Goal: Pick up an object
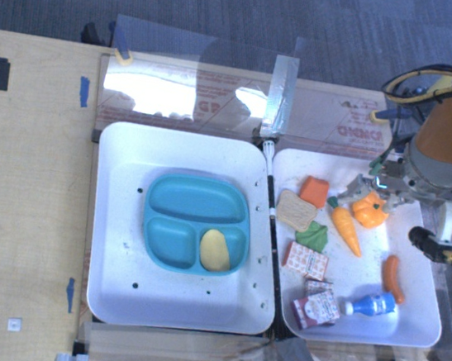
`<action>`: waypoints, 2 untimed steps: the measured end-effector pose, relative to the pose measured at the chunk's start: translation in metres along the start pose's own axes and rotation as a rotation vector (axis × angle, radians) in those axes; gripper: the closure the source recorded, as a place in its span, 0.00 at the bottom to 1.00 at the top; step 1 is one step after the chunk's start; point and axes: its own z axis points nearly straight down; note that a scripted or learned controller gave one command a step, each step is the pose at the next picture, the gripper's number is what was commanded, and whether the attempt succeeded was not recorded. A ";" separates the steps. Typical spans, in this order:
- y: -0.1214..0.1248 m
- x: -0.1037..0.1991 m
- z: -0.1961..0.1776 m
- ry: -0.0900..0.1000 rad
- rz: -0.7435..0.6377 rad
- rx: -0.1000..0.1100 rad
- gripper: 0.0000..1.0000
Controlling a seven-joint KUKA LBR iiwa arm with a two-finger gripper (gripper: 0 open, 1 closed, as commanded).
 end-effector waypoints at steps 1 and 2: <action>0.039 0.022 0.024 -0.004 0.066 -0.010 0.00; 0.034 0.025 0.033 0.004 0.227 0.011 0.00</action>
